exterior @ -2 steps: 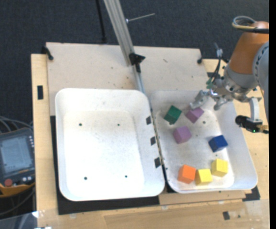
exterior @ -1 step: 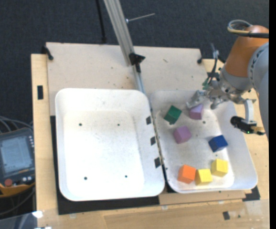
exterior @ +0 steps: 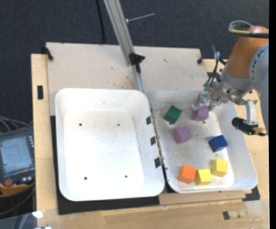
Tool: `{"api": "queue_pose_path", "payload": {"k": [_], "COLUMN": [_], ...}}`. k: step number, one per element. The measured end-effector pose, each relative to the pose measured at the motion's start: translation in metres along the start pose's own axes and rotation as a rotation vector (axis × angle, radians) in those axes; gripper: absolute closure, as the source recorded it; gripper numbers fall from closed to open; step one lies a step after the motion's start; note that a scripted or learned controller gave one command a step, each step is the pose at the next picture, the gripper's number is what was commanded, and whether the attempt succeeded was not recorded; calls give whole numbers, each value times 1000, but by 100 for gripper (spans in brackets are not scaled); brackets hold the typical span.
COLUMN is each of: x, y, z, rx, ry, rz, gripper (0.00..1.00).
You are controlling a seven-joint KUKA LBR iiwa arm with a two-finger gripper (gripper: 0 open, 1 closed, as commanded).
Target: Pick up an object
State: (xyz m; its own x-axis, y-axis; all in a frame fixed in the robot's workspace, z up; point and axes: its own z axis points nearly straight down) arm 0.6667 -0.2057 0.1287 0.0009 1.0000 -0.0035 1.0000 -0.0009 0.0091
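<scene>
The gripper (exterior: 204, 104) is seen directly over a purple block (exterior: 201, 113), touching it; finger state cannot be told.

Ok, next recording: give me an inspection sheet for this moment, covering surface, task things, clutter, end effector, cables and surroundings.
Surface: bench bearing a left bin and a right bin.
Task things: all in the right bin: green cube, two purple cubes, blue cube, orange cube, two yellow cubes.
Clutter: nothing seen.
End effector: end effector at the upper purple cube; grip state not readable.
Cables: black cable on the floor behind the bench.
Surroundings: pendant at left; metal rail slanting over the bench.
</scene>
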Motion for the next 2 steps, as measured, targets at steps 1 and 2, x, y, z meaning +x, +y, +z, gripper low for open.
{"api": "queue_pose_path", "payload": {"k": [1, 2], "x": [-1, -3], "y": [-3, 4], "z": [-45, -110], "rx": [3, 1], "ry": [1, 0], "rz": [4, -3], "gripper": [100, 100]}}
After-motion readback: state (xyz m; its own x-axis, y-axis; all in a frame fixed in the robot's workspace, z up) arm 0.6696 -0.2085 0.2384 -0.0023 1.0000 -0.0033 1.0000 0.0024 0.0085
